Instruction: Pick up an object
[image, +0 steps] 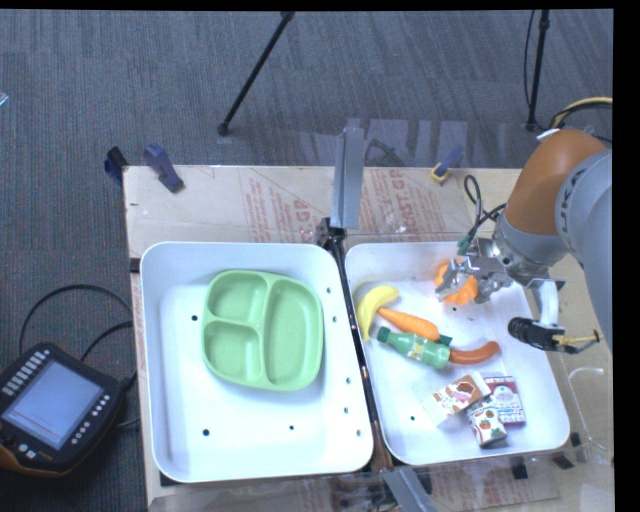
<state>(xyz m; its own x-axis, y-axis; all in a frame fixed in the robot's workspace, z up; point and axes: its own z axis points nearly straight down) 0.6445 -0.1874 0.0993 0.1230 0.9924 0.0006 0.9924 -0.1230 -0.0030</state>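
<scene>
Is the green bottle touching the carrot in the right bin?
Touching. The camera view shows the green bottle lying against the lower edge of the carrot, with no white bin floor visible between them.

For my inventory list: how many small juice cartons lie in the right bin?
3, clustered at its near right corner: one leftmost, one behind, one nearest.
</scene>
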